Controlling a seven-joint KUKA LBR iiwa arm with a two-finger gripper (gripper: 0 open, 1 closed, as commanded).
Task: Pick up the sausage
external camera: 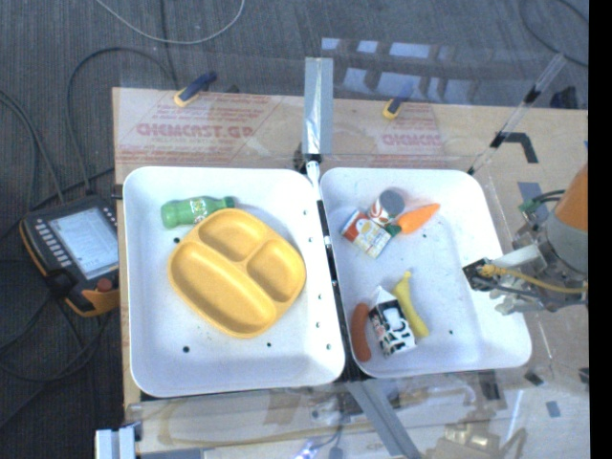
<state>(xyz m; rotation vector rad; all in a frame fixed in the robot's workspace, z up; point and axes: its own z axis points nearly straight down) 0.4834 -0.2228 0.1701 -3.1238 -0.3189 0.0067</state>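
The sausage (360,332) is a reddish-brown link lying lengthwise near the front left corner of the right bin (459,352), against its left wall. A small black-and-white carton (392,326) touches its right side. My gripper (513,293) hovers at the right bin's right rim, well to the right of the sausage and a little farther back. Nothing shows in its grasp.
In the right bin also lie a yellow banana (411,306), an orange carrot (417,218), a red-and-white carton (367,232) and a grey round lid (391,201). The left bin (153,352) holds a yellow divided plate (237,270) and a green bottle (194,209).
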